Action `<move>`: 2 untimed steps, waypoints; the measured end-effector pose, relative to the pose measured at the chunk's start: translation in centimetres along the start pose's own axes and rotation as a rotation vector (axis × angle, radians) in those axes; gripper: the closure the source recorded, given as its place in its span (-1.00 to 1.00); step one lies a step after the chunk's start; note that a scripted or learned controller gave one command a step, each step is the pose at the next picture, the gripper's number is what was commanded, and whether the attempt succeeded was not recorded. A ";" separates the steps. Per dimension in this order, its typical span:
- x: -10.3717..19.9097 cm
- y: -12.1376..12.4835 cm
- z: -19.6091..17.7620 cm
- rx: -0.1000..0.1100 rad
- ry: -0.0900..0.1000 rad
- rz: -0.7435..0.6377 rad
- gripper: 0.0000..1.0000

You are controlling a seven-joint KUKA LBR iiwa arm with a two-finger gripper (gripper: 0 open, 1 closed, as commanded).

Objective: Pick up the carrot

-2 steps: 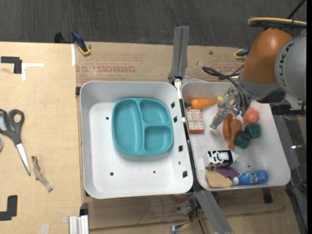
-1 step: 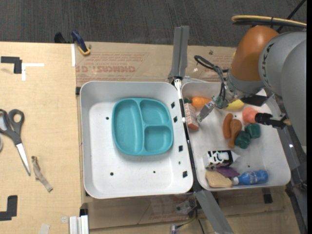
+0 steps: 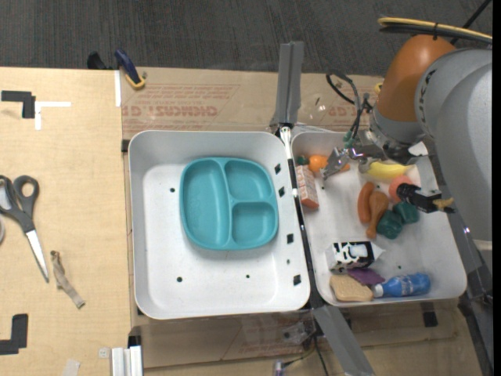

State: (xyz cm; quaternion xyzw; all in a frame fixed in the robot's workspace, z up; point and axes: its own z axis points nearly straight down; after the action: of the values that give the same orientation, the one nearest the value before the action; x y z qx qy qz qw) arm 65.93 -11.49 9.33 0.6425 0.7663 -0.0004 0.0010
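The carrot (image 3: 368,201), an orange tapered piece, lies in the right bin (image 3: 438,251) about mid-way along, next to a second brownish-orange piece and a green toy (image 3: 394,219). My gripper (image 3: 338,163) hangs over the far left part of that bin, beside a small orange ball (image 3: 316,163). It is up and to the left of the carrot, apart from it. Nothing shows in its grasp.
A teal divided plate (image 3: 229,202) sits in the left bin (image 3: 149,233). The right bin also holds a yellow banana (image 3: 389,169), a red-labelled packet (image 3: 307,190), a black-and-white item (image 3: 352,253), a bread slice (image 3: 351,289) and a blue bottle (image 3: 403,285). Scissors (image 3: 25,214) lie on the bench at left.
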 end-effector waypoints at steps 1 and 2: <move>0.2 -0.9 0.7 0.046 0.011 0.407 -1.00; -0.3 -1.4 0.9 0.074 0.015 0.657 -1.00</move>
State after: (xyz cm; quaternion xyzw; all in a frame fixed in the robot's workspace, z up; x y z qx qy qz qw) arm 64.62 -12.04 8.46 0.8550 0.5174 -0.0231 -0.0277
